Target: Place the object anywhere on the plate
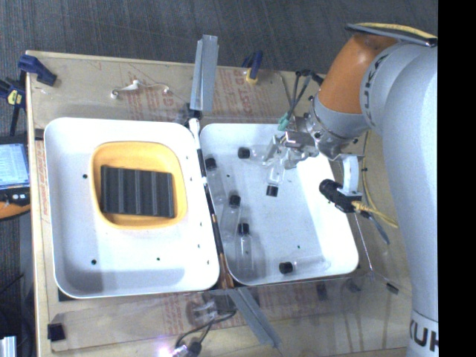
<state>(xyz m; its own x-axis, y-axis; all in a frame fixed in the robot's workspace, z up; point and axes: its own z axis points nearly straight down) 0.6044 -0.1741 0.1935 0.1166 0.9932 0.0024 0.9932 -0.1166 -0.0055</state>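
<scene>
The claw (286, 149) hangs over the right bin's (338, 255) far side, gripping a clear black-capped vial (274, 175). The yellow plate (137, 182) lies in the left bin (67, 266), well apart.

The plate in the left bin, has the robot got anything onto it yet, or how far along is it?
Nothing is done yet: the yellow plate carries only its dark ridged insert. In hand, the gripper hangs over the right bin with a clear black-capped bottle at its tip. Left: carrying it across to the plate.
</scene>
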